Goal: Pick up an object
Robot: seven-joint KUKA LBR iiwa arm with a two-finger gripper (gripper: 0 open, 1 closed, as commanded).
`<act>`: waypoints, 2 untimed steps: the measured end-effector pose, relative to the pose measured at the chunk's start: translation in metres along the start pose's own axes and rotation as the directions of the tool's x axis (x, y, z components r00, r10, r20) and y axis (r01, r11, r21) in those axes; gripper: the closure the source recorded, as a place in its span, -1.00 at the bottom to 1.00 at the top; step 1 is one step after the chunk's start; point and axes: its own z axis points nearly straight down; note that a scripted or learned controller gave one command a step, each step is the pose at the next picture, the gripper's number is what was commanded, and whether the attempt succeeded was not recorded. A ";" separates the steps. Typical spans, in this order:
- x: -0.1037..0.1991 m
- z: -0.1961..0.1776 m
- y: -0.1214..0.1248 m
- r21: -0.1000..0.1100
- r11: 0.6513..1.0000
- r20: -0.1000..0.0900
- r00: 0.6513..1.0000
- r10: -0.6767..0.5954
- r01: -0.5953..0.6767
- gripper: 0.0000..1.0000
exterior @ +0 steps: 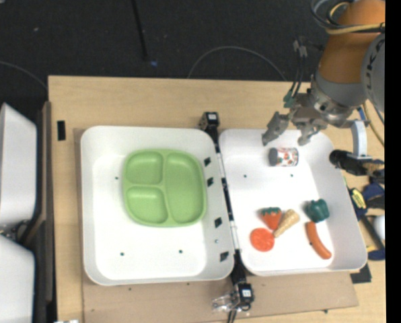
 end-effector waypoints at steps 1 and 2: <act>0.000 -0.008 0.002 -0.013 1.000 0.001 1.000 -0.001 0.001 -1.00; 0.005 0.041 -0.006 -0.008 1.000 0.002 1.000 -0.001 0.001 -1.00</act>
